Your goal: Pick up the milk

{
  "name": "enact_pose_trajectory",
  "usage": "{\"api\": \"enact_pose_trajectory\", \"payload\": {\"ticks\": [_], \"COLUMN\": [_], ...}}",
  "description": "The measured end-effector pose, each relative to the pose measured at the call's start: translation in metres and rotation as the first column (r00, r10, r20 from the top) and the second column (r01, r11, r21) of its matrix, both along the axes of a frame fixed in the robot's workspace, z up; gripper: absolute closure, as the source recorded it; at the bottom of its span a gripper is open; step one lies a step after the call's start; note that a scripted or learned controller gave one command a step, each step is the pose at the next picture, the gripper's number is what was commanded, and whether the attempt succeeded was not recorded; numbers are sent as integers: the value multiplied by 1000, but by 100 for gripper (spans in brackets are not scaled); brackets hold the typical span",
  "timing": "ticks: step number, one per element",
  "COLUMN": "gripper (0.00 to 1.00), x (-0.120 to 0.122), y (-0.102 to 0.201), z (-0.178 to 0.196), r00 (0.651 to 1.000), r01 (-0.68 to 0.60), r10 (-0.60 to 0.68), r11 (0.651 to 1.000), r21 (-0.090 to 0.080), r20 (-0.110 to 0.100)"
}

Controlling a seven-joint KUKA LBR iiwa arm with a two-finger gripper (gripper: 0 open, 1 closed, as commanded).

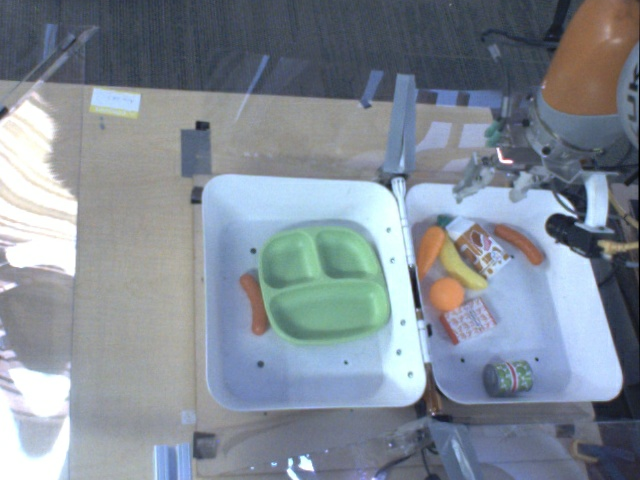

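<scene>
The milk (483, 250) lies in the right bin (585, 353) among toy foods; gripper (497, 175) fingers spread, holding nothing.

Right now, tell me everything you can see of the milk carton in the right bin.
The milk carton is a small white box with a brown and red printed face, looking like card or plastic. It lies tilted on its side near the far end of the right bin. A banana lies against its near-left edge; a sausage lies just right of it.
</scene>
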State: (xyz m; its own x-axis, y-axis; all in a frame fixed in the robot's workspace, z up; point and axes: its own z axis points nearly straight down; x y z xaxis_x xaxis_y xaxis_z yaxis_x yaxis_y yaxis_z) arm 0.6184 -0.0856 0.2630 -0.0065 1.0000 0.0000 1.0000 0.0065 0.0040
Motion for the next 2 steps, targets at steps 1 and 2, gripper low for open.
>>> {"api": "enact_pose_trajectory", "payload": {"ticks": [1,2], "gripper": [0,0], "x": [34,-72], "y": [-81,-101], "z": [-169,-175], "r00": [1000,986], "r01": [7,-164], "r10": [-7,164], "r11": [1000,986], "r21": [-2,-5], "r20": [0,5]}}
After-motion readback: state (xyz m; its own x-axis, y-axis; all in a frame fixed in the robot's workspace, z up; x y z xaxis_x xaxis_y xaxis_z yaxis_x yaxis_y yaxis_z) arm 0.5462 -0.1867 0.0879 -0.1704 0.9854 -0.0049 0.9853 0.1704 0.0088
